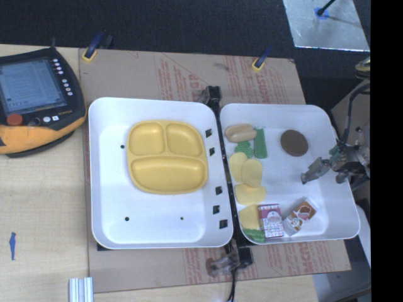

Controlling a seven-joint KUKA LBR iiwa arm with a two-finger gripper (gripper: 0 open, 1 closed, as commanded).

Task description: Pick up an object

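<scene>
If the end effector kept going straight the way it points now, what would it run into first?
The end effector points left across the right bin. Bare bin floor comes first, then probably the pale yellow pieces near the divider. The brown disc sits above that line. Depth is unclear from this single view.

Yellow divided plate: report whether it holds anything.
Empty. The yellow divided plate lies flat in the left bin; all three compartments show bare yellow.

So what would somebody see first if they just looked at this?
Probably the big yellow divided plate, sitting alone in the left white bin. Next, the toy food crowded along the left side of the right white bin, with a brown round cookie off by itself and the gripper reaching in from the right.
</scene>
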